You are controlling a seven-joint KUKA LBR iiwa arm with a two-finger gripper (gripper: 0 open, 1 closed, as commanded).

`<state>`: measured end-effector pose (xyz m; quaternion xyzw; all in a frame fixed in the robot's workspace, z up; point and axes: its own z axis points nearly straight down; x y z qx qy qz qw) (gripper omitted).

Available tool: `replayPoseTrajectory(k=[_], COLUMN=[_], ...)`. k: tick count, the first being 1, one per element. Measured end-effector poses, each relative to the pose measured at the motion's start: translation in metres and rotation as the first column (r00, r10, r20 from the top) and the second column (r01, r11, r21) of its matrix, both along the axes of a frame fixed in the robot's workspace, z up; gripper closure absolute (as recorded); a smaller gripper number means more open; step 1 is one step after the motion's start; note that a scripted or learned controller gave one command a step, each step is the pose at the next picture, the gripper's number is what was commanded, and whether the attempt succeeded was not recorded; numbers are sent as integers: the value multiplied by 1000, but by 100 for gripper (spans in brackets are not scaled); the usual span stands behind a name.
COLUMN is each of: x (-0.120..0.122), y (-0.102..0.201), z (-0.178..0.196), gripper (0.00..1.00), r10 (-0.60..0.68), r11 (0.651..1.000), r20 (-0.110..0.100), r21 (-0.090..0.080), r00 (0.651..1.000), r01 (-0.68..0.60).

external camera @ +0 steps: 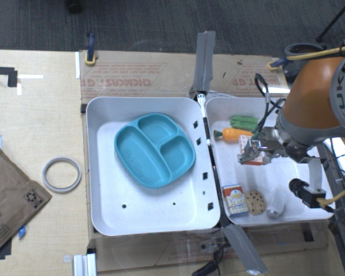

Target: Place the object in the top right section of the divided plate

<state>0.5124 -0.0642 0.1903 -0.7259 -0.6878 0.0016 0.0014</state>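
Observation:
A blue divided plate point(154, 149) lies in the left bin point(103, 171), with one long section on its left and two smaller ones on its right. All three sections are bare. My gripper point(250, 150) hangs low over the right bin point(287, 177), just below an orange carrot point(234, 134) with a green top. A small red and white item point(253, 160) lies right under the gripper, partly hidden by it. I cannot tell whether the gripper touches this item.
A green vegetable point(245, 121) lies at the back of the right bin. Near its front sit a small printed box point(234, 199), a round cookie point(255, 202) and a pale clear object point(274, 210). On the bench to the left are a tape ring point(61, 173) and a cardboard box point(8, 197).

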Motion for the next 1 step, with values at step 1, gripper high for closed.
replayPoseTrajectory(k=[1], x=[-26], y=[35], z=[0], gripper=[100], r10=[308], r11=[951], r20=[1], r21=[1], r00=[951], r01=[-308])
